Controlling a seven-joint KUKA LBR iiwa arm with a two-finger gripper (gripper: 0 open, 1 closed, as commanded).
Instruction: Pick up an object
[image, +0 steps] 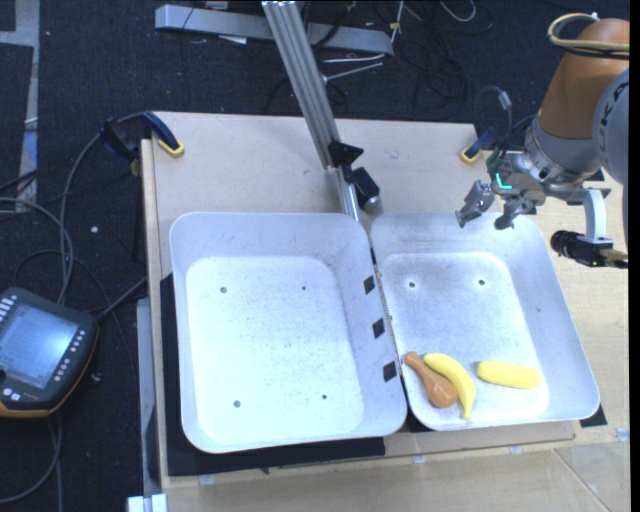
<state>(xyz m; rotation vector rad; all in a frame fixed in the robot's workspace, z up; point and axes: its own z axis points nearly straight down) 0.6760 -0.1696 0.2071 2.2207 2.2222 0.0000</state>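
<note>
In the right bin (520, 300), near its front edge, lie three things: a yellow banana (453, 377), an orange-brown drumstick-shaped toy (431, 383) partly under the banana, and a yellow lemon-like piece (510, 375) to their right. My gripper (487, 212) hangs above the far right corner of that bin, well away from the objects. Its two fingers stand apart with nothing between them.
The left bin (200, 330) sits beside the right one, with black clips along the shared rim. A slanted metal pole (315, 95) rises from the bench behind the bins. Yellow clamps mark the bench's back corners. A teach pendant (35, 345) lies at far left.
</note>
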